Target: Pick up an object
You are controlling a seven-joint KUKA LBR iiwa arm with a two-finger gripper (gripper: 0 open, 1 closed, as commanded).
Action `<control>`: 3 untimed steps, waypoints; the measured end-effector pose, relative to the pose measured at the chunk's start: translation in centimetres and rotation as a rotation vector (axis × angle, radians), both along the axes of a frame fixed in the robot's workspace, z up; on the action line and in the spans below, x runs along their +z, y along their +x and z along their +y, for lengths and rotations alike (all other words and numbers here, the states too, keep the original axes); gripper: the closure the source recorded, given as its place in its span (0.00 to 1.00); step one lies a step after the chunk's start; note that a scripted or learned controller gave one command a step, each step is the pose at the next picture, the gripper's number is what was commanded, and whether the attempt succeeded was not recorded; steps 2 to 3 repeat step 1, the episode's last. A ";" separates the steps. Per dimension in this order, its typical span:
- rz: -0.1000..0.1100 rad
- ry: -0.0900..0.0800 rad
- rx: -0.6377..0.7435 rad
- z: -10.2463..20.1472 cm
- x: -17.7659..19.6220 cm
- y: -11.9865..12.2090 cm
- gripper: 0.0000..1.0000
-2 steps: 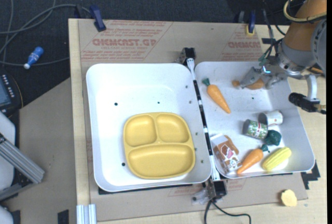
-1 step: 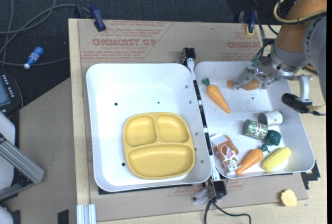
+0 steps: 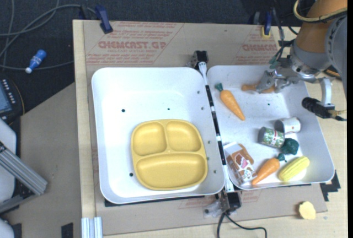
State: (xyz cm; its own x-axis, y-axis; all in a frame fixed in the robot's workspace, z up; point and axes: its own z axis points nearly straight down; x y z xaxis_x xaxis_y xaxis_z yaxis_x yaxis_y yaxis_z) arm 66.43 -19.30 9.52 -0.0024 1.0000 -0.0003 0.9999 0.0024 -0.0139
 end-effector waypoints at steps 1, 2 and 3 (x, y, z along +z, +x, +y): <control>-0.026 -0.001 0.000 3.5 12.9 -4.6 1.00; -0.026 -0.001 0.000 3.5 12.9 -4.6 1.00; -0.026 -0.001 0.000 3.5 12.9 -4.6 1.00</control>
